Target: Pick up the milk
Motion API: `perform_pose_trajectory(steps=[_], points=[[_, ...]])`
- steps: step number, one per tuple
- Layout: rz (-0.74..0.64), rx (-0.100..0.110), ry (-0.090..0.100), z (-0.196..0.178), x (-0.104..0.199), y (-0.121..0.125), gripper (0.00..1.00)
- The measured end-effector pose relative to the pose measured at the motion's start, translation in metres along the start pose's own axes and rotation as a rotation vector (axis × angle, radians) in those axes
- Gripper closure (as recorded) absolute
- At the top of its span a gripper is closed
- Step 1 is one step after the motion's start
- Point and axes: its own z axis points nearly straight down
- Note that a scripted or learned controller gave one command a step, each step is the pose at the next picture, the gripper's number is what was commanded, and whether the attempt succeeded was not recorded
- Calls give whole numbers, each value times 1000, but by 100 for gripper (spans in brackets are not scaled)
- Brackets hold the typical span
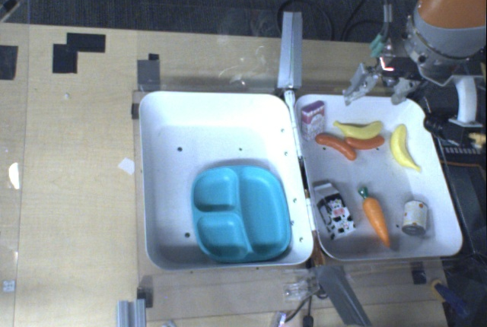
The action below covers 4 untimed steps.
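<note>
Camera view shows the gripper (378, 87) hanging above the far rim of the right bin (445, 238), its jaws spread apart and holding nothing. Just below it lie a banana (358, 128) touching a sausage (337, 145), with a second banana (403, 147) to their right. The milk (335, 213), a small carton with black-and-white cow patches, lies on its side near the bin's front left, close to the wall shared with the left bin (160, 166); a carrot (375, 218) sits just beside it and a small can (414, 216) further right. Another small carton (312, 120) stands in the far left corner. A blue divided plate (242, 213) rests in the left bin on the counter (68, 166). The milk is well apart from the jaws, so the whole approach remains. My worry is that the carton's closeness to the wall leaves little room for one finger, which could strike the rim or push the milk aside; the carrot could get pinched along with it, or the wrong carton chosen.
</note>
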Motion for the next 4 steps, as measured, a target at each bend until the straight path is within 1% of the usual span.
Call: perform_pose_trajectory(steps=[1,2,3,4], points=[[28,5,2,219,-38,-21,0],[-32,2,1,140,9,-49,0],[-34,0,1,131,10,-48,100],[-16,4,1,152,-10,-50,100]])
